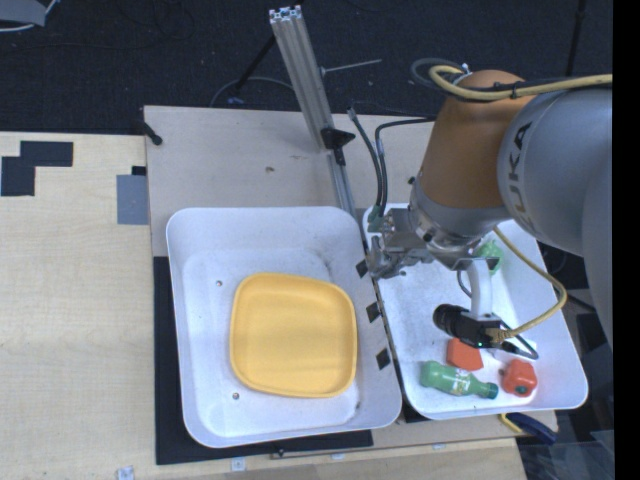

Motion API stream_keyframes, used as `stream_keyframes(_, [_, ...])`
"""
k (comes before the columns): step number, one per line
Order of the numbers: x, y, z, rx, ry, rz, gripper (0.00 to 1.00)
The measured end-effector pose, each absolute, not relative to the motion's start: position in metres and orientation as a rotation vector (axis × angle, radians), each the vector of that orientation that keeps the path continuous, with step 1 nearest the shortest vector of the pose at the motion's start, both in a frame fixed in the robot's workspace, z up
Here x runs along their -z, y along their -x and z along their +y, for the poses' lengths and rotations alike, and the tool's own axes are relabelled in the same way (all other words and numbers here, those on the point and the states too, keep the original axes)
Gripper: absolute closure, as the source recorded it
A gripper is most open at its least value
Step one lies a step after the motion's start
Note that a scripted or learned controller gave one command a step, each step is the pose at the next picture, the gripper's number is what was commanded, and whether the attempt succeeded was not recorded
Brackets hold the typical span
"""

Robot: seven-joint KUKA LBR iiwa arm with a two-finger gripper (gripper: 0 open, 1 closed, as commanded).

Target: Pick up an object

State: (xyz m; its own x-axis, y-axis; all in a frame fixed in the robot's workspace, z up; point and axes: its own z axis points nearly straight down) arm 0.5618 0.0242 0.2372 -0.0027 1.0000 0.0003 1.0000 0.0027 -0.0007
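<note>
Two bins, a few small items: pick not yet made.
Gripper at the left wall of right bin, by the divider; whether open or closed cannot be told, nothing seen held. Bottle, green, lying at the near edge beside orange block and red piece: likely light, stiff, smooth, prone to roll; take across mid-body. Plate, yellow, in left bin: flat, hard to pinch.

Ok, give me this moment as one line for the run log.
gripper: over left edge of right bin | left bin: yellow plate | right bin: green bottle, orange block, second orange block
</note>
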Motion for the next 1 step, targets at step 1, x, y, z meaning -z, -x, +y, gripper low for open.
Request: stream_keyframes(1, [-0.2421,-0.5722,0.0790,0.000,2.218,-2.225,1.00])
